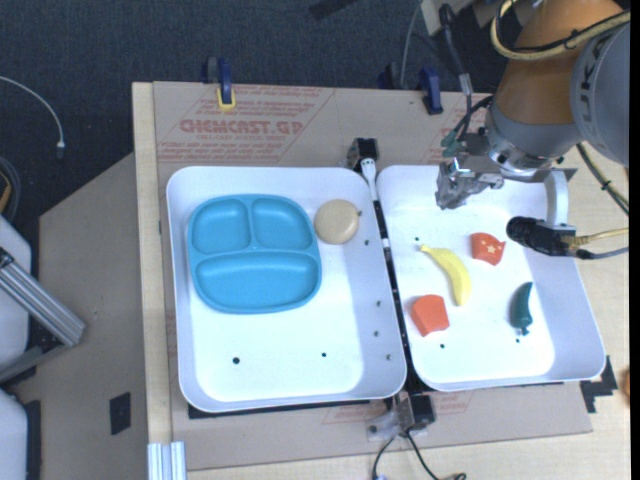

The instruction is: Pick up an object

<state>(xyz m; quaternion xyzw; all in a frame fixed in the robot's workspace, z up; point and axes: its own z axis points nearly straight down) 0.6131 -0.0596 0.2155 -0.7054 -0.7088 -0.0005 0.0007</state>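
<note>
Since the banana [448, 272] lies near the middle of the right bin [570, 363], apart from the orange block [430, 314] and red piece [487, 248], it looks the easiest pick. The end effector [452, 194] hangs over the bin's far left part, holding nothing; whether its fingers are apart I cannot tell. It should come nearer, centre over the banana and close across its narrow width.

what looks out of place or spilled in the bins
Nothing stands out. The blue tray and beige ball sit flat in the left bin; the banana and three other toys lie apart in the right bin.
</note>
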